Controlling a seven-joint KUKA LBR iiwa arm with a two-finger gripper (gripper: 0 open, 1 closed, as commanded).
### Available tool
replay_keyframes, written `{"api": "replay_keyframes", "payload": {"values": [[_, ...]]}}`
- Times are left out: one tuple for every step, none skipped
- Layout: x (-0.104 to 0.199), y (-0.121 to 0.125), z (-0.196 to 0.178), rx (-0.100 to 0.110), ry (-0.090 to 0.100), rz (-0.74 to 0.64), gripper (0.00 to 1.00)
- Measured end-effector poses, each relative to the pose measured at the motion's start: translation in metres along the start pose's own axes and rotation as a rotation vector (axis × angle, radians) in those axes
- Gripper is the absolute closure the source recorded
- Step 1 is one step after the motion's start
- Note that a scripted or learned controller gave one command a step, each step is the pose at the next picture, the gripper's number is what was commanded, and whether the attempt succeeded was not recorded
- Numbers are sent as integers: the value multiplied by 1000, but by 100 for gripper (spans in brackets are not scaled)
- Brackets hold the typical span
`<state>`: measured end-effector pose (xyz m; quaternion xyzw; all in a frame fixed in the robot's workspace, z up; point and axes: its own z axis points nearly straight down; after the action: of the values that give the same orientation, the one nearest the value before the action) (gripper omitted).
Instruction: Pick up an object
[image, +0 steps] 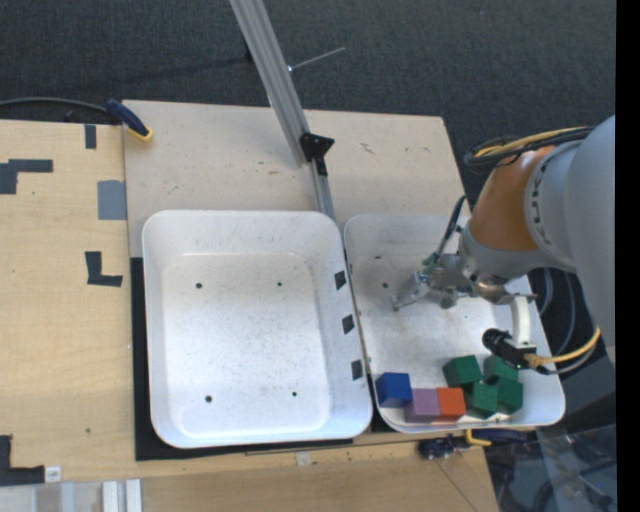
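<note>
While reaching in from the right over the right bin (400, 235), hanging low above that bin's bare white floor with the tool (412, 293) pointing toward the bin's left half. Carrying nothing between the fingers, as far as can be made out; fingers looking slightly parted, tips close to the floor, though too small and blurred to be sure, so cannot tell for certain how wide. Showing the orange band (505, 205) above the wrist, with the grey arm (585, 195) bulking at the right edge. Lying well apart from the tool, along the near edge of the right bin: a blue block (394, 388) at the left end, a purple block (426, 403) just beside it, an orange block (451, 401) touching the purple one, and a cluster of green blocks (485, 385) crowding the near right corner. Sitting beside it on the left, the left bin (170, 240), rims touching. Resting both bins on the pale wooden worktop (230, 150). Slanting down from the top toward the gap between the bins, a grey metal rail (275, 75). Lying at the worktop's far left corner, a blue and yellow clamp (130, 118).
</note>
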<state>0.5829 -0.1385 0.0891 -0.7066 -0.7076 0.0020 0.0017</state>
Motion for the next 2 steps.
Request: {"api": "replay_keyframes", "payload": {"values": [[1,1,-12,-2,1,-1,100],[-3,-4,-56,-8,0,1,100]]}}
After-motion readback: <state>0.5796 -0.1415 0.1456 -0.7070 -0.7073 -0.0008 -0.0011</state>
